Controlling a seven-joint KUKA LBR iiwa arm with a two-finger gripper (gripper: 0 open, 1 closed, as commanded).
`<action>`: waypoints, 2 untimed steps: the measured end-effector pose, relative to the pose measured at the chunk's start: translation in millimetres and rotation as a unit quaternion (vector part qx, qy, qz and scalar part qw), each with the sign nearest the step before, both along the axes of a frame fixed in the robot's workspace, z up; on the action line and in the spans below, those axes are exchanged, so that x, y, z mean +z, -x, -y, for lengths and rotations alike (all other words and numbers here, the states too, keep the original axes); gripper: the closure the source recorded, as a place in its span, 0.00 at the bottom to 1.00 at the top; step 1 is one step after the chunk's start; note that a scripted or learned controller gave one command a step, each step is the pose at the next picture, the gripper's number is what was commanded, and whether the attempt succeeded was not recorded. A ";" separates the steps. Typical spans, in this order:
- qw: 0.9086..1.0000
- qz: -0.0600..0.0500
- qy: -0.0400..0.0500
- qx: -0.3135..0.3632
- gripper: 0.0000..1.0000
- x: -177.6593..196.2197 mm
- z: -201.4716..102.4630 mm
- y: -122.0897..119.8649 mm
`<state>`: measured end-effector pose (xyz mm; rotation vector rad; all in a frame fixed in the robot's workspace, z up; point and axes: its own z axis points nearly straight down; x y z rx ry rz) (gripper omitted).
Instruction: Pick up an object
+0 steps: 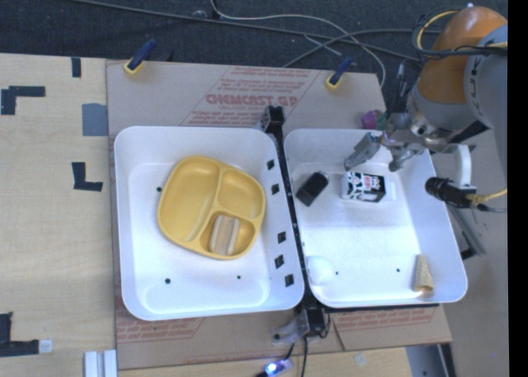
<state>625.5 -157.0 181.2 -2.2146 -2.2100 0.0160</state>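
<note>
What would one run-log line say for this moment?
gripper: open, holding nothing | hovers above black-and-white packet | right bin

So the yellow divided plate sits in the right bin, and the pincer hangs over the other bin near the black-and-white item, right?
Not quite: in the camera view the yellow divided plate sits in the left bin. The pincer hangs over the other bin, near the black-and-white item.

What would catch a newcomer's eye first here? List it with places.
The yellow divided plate in the left bin stands out most. In the right bin lie a black block, a black-and-white packet and a tan cone near the front corner. The gripper hangs above the packet.
</note>
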 end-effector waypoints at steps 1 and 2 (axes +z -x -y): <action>1.000 0.007 0.001 0.002 0.00 9.4 -0.5 -3.2; 1.000 0.006 0.001 0.002 0.00 -54.7 -4.2 -1.2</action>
